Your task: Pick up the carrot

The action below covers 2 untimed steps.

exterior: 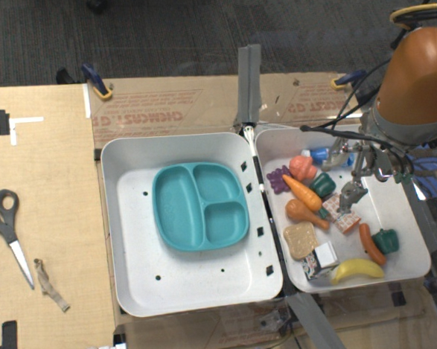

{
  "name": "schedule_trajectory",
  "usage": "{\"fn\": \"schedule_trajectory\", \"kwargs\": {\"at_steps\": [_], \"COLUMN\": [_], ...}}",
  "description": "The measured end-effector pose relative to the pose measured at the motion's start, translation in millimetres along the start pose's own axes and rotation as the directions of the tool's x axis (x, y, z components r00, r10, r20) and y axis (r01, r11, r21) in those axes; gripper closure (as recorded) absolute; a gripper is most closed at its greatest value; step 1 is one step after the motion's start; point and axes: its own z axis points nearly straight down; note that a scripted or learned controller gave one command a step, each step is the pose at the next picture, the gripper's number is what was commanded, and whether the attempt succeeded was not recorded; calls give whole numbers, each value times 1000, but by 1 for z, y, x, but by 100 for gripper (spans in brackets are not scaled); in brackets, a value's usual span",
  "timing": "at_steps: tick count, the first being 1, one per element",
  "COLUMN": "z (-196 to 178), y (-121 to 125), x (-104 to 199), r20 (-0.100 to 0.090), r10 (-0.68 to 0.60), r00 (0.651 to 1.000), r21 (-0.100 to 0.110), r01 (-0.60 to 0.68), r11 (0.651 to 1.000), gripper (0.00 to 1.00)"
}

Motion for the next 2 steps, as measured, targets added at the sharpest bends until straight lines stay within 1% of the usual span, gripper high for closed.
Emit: {"fn": "schedule_trajectory", "kwargs": {"at_steps": [1, 2], "z": [96, 86], "y": [18, 19], "x": [3, 2], "r20": [1, 5], "r10": [-152, -155], "r00": [988, 988], "r21": [-1, 1], "r01": [152, 155], "r11": [988, 988], "gripper": [0, 100]}}
